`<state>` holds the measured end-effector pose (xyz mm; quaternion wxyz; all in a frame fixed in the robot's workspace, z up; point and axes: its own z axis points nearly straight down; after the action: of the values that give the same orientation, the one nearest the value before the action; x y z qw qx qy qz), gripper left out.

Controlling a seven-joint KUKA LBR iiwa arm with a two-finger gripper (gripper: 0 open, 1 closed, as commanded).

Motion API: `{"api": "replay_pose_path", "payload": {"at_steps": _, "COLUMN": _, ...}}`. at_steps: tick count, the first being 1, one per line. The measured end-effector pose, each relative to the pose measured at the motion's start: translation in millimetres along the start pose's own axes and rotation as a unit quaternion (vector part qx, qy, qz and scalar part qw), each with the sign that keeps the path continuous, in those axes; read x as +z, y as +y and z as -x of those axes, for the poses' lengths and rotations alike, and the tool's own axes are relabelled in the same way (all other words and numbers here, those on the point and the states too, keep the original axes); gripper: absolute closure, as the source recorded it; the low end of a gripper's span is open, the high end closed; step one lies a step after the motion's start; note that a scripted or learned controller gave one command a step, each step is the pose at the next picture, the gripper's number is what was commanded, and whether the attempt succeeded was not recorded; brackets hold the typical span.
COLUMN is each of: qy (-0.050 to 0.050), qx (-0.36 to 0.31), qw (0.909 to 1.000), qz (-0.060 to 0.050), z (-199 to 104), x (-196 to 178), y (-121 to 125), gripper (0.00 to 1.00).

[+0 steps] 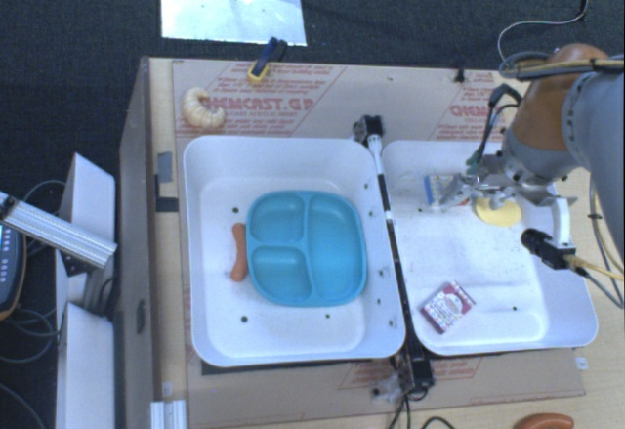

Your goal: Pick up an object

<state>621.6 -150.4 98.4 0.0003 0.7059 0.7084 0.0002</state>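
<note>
blue plate (306, 247), orange sausage (238, 251), yellow disc (499, 213), red packet (447, 306).

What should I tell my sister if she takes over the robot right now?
Gripper: low in the right bin, near its back wall; can't tell if it holds anything.
Things: a blue-and-white item and a yellow disc lie by the gripper; a red packet sits at the bin's front. In the left bin, a blue tray with an orange sausage beside it.
Done: nothing visibly lifted.
Left: grab one object and raise it.
</note>
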Motion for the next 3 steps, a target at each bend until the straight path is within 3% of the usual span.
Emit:
{"api": "replay_pose_path", "payload": {"at_steps": 1, "qy": 0.0, "qx": -0.001, "qw": 1.0, "qz": 0.001, "z": -28, "x": 3, "y": 48, "gripper": 0.0}}
{"api": "replay_pose_path", "payload": {"at_steps": 2, "qy": -0.001, "qx": -0.003, "qw": 1.0, "qz": 0.003, "z": -27, "x": -9, "y": 49, "gripper": 1.0}}
{"api": "replay_pose_path", "payload": {"at_steps": 3, "qy": -0.001, "qx": 0.001, "qw": 1.0, "qz": 0.001, "z": 23, "x": -49, "y": 15, "gripper": 1.0}}
